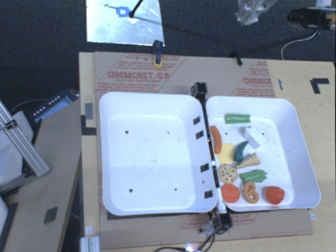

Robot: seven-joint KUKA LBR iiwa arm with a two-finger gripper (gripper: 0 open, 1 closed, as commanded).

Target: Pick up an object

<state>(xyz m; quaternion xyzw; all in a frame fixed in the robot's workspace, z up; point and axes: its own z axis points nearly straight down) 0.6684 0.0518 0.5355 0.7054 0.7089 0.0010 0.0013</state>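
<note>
Single fixed camera sat above the table (173,70), looked down at a slant, far enough to frame both white bins (152,156) whole.

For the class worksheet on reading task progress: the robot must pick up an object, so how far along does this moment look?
Done: nothing lifted yet. The toy foods, such as the green bean pod, white block and red tomato, all lie in the right white bin.
In hand: nothing visible; the translucent gripper hangs high beyond the bench, apart from the bins.
Left: move over the bin, descend, grasp one item and lift.
</note>
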